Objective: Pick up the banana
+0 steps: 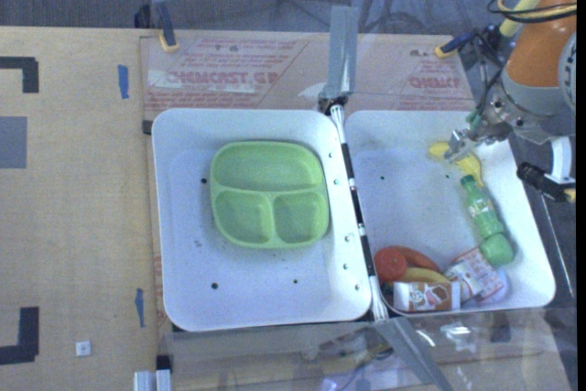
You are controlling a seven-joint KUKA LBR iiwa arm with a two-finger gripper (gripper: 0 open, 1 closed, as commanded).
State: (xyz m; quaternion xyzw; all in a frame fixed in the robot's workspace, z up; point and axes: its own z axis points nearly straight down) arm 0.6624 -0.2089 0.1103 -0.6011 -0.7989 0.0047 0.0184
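Note:
The banana (471, 166) is yellow and lies in the right bin (403, 169) near its far right corner. My gripper (462, 143) sits right over the banana's middle, so yellow shows on both sides of it, with one end at the left and the other toward the lower right. The banana looks to be resting on or just above the bin floor. The grey arm with its orange band (540, 59) comes in from the upper right.
A green bottle (482, 213) lies just below the banana. At the bin's near end are a red fruit (394, 262), a small yellow item (425, 275) and two printed packets (427, 296). The left bin (179, 270) holds a green divided plate (270, 194).

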